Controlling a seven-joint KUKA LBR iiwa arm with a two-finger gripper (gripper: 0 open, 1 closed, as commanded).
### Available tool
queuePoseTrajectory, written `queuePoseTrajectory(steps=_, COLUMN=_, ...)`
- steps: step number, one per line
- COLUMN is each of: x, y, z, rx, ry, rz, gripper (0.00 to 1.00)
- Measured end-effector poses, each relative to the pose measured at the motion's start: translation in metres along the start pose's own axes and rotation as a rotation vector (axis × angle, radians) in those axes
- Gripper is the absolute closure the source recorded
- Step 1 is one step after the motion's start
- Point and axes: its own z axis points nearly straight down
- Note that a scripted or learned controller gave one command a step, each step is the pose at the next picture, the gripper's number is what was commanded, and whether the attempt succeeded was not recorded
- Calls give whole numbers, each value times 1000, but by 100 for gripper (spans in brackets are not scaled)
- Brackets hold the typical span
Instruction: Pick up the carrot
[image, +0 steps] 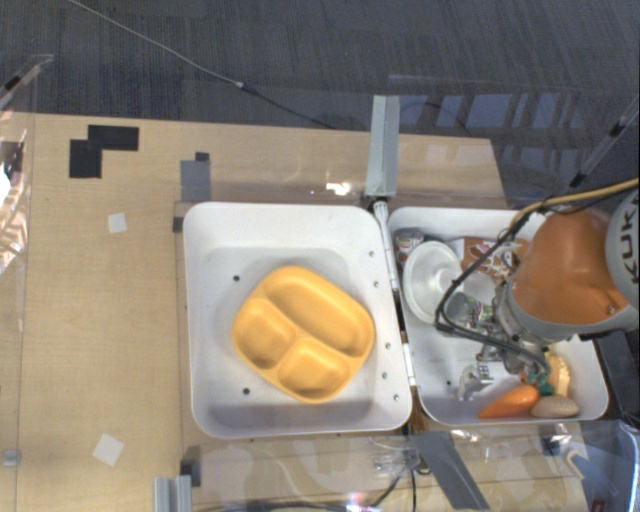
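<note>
The orange carrot (510, 400) lies near the front right corner of the right bin (440, 405), with its tip pointing left. The gripper (474, 378) hangs low over the bin floor, just left of and slightly behind the carrot. The view does not show whether it touches the carrot. The arm's grey wrist and orange band (570, 270) cover the bin's right half and hide what lies beneath them.
A beige oval object (556, 407) lies against the carrot's right end, with a pale yellow item (561, 375) and a green bit (541, 381) behind it. A white bowl (433, 278) sits at the right bin's left. A yellow divided plate (303, 332) rests in the left bin (210, 300).
</note>
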Motion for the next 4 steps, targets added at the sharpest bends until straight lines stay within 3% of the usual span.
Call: queuePoseTrajectory(steps=4, x=0, y=0, z=0, rx=0, ry=0, rz=0, gripper=0)
